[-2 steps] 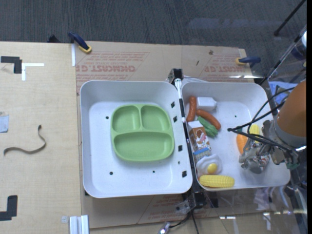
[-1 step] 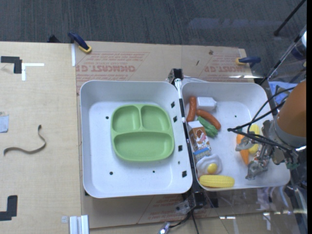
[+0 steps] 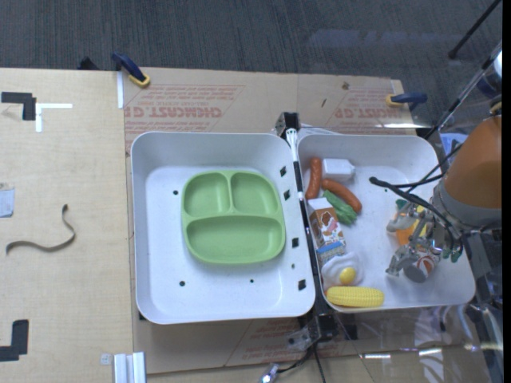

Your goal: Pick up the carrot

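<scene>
The carrot [image 3: 343, 193] is an orange stick lying at a slant in the upper left part of the right bin [image 3: 455, 294], with a green pod [image 3: 344, 207] pressed along its lower side. My gripper [image 3: 410, 260] hangs low over the right half of the same bin, well to the right of the carrot and a little nearer the front. Cables and small orange and green parts crowd the gripper's body, so its tips are hard to read. Nothing shows clearly held in it.
A reddish sausage [image 3: 314, 177] and a white block [image 3: 338, 167] lie by the carrot. A small carton [image 3: 327, 228], a bagged lemon [image 3: 346, 275] and a corn cob [image 3: 355, 297] line the bin's left and front. The left bin [image 3: 152, 294] holds a green divided plate [image 3: 234, 216].
</scene>
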`<act>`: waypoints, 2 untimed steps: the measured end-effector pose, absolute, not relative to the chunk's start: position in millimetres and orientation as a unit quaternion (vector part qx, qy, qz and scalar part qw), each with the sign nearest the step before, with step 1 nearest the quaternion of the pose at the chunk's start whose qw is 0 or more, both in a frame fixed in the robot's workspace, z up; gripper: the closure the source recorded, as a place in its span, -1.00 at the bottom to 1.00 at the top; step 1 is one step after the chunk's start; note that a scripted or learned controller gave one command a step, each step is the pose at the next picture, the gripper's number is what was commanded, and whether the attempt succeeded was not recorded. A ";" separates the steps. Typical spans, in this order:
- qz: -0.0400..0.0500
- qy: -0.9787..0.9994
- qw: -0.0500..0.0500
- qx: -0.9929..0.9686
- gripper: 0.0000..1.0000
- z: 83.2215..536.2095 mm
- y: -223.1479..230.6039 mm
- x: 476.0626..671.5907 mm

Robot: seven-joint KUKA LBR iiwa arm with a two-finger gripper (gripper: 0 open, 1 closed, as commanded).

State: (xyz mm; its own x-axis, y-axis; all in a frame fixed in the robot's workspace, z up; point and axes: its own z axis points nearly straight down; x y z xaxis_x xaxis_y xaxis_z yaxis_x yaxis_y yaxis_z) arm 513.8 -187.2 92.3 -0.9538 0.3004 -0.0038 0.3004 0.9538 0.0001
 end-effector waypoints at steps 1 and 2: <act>-0.001 0.989 0.004 0.150 1.00 102.1 -186.4 515.7; 0.000 0.997 0.004 0.071 1.00 99.5 -122.7 614.0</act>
State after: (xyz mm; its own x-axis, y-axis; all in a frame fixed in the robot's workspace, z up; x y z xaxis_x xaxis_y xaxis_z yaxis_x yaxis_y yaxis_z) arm 614.0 -122.7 99.5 -0.9900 0.1411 -0.0076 0.1411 0.9900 0.0011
